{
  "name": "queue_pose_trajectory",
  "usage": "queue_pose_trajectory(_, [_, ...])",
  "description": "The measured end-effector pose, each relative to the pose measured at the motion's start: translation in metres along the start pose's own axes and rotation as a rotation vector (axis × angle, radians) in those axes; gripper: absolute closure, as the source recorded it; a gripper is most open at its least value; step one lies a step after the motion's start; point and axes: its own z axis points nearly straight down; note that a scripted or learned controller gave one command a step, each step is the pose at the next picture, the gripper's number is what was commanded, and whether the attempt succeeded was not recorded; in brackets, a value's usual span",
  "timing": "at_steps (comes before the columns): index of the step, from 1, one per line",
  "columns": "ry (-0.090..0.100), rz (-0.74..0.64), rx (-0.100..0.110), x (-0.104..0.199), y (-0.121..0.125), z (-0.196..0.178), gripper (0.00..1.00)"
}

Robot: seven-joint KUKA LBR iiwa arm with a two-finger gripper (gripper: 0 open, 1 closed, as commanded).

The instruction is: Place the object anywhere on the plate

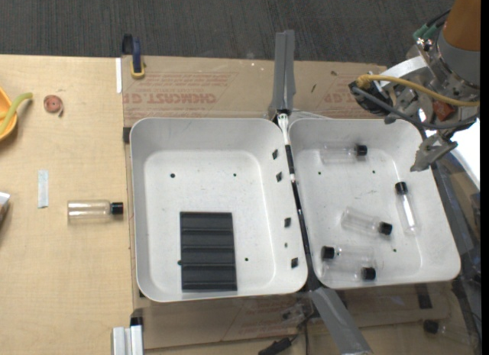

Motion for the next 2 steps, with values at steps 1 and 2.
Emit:
queue_pose_trajectory(1, [-0.001,0.020,0.001,-0.051,0.070,-0.062,0.00])
queue_pose_trajectory(2, [-0.002,-0.052,0.003,-0.073,0.159,-0.060,0.00])
